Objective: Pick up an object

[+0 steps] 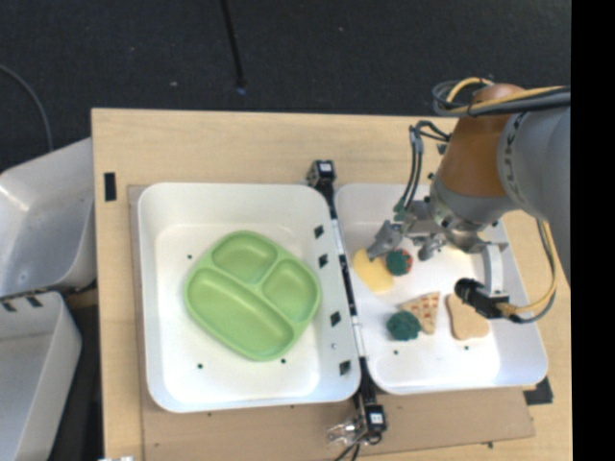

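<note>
Over the right bin (519,358), gripper (403,248) sits low, fingers apart astride a small red-and-green toy (398,260); not gripped yet. Yellow piece (373,272) at its 8 o'clock, pizza slice (422,309) at 5, likely spares.

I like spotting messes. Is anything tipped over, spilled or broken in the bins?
Nothing stands out. The green plate lies flat in the left bin. In the right bin, the yellow piece, pizza slice, green lump and toast lie loose but whole, below the gripper.
</note>
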You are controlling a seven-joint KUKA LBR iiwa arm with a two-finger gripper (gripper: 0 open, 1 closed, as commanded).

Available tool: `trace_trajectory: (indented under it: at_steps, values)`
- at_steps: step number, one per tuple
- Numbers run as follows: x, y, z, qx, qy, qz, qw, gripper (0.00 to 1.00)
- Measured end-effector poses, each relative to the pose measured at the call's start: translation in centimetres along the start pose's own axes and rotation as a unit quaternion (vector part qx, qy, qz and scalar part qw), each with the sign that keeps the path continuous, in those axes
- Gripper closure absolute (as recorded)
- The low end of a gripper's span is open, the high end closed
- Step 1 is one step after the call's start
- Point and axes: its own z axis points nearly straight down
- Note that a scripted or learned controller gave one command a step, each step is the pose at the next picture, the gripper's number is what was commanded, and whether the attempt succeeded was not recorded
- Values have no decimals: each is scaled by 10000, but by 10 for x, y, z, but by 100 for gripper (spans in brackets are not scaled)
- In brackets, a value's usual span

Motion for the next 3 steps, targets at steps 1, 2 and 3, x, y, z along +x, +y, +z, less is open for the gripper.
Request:
trace_trajectory:
  at_steps: [1, 2, 3]
  values:
    - [-1, 0, 49, 4, 2, 1, 10000, 0]
    - [-2, 1, 35, -24, 3, 28, 10000, 100]
    - [-7, -2, -9, -34, 0, 7, 10000, 100]
